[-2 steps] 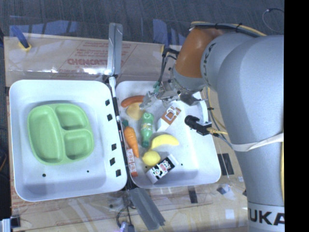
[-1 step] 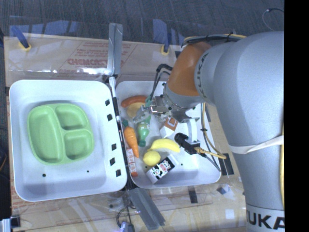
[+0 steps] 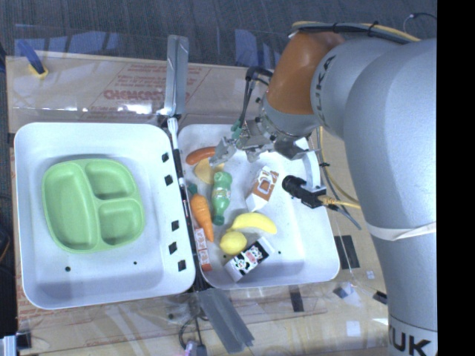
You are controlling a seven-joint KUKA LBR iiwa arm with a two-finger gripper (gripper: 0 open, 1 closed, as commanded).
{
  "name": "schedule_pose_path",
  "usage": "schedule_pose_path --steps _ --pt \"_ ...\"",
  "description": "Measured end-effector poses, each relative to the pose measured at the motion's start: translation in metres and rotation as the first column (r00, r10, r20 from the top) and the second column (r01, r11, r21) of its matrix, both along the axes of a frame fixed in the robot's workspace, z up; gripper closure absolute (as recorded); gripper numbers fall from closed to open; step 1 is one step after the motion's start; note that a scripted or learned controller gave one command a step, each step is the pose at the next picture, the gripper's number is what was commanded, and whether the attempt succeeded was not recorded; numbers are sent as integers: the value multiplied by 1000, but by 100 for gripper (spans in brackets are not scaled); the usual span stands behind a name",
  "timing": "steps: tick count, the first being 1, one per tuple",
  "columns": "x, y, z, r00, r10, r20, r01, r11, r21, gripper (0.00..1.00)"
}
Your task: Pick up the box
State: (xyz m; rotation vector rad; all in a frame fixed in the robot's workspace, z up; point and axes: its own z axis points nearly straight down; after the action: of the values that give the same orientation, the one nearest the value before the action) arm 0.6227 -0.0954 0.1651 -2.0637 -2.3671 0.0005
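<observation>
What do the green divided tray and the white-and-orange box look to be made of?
Green tray: probably moulded plastic, matte with a soft sheen and rounded compartment edges. White-and-orange box: likely printed cardboard, judging by flat faces and sharp folds, though too small to confirm.

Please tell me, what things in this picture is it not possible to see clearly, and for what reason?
- Hand, camera view: the arm's wrist covers most of it, so whether it is open or shut cannot be told.
- Orange-and-white box: its print is too small to read.
- Right bin: its back right part is hidden behind the arm.
- Small carton with a cow picture: its text is too small to read.
- Orange item near the hand: partly covered, kind unclear.
</observation>
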Motion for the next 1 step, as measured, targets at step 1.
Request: schedule_pose_path --steps 1 --pt "-20 2 -74 989 150 -1 -150 989 -1 0"
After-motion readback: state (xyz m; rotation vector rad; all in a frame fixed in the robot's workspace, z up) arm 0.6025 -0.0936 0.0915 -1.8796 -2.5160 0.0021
